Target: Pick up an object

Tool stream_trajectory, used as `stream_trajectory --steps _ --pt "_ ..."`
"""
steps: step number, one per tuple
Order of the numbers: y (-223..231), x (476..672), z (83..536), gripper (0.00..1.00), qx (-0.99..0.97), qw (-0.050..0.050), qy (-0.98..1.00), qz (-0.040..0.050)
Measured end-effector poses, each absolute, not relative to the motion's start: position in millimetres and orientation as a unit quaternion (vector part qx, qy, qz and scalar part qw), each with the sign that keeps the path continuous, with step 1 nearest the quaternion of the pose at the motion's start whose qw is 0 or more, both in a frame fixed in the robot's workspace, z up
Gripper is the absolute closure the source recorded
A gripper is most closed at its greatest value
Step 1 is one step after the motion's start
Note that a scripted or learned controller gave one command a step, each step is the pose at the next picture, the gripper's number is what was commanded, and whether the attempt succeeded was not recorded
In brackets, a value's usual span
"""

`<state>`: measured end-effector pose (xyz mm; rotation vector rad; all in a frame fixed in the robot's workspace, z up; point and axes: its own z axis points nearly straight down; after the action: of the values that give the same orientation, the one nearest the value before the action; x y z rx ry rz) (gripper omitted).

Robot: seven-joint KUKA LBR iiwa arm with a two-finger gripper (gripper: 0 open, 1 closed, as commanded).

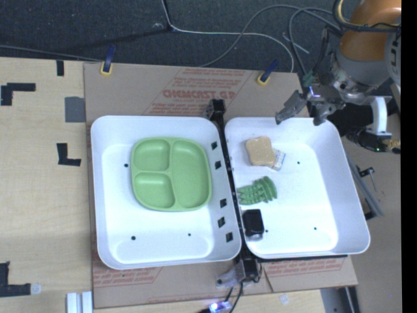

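Note:
The right bin point(339, 175) holds a tan block point(260, 151) with a small silvery piece beside it, a green ridged toy point(258, 192) below that, and a small black object point(253, 222) near the bin's left wall. My gripper point(303, 110) hangs above the bin's far edge, up and to the right of the tan block. Its two dark fingers are spread apart with nothing between them.
The left bin point(111, 175) holds a green divided plate point(171, 173). A black divider with clips runs between the bins. Cables trail across the dark floor behind the bench, and cardboard lies under both bins.

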<state>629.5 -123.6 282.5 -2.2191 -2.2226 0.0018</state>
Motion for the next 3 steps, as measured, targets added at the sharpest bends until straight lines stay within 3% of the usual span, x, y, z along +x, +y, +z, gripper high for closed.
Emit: stream_trajectory --steps 3 --pt "-129 617.6 106 0.0 -0.707 0.002 -0.707 0.0023"
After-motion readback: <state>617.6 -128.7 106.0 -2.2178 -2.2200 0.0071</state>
